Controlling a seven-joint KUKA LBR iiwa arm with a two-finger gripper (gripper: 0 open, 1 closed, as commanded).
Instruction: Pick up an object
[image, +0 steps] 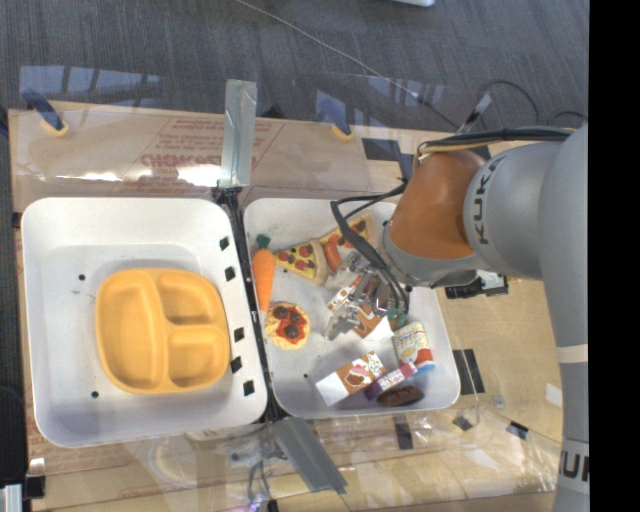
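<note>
My gripper (352, 303) is low inside the right bin (440, 385), in its middle, under the arm's orange band. A small brown and white item (371, 321) lies right beside its tip, and I cannot tell whether the two touch. To the gripper's left are a carrot (262, 278), a pizza slice (300, 259) and a small round pizza (288, 324). A hot dog (334, 249) lies just above it. Below and to its right are a small bottle (410, 344), a white and brown box (350, 380) and a dark purple piece (397, 388).
The left bin (40, 260) holds a yellow divided plate (160, 328). A black-clipped divider (243, 300) runs where the two bins meet. The arm's grey body covers the right bin's upper right corner.
</note>
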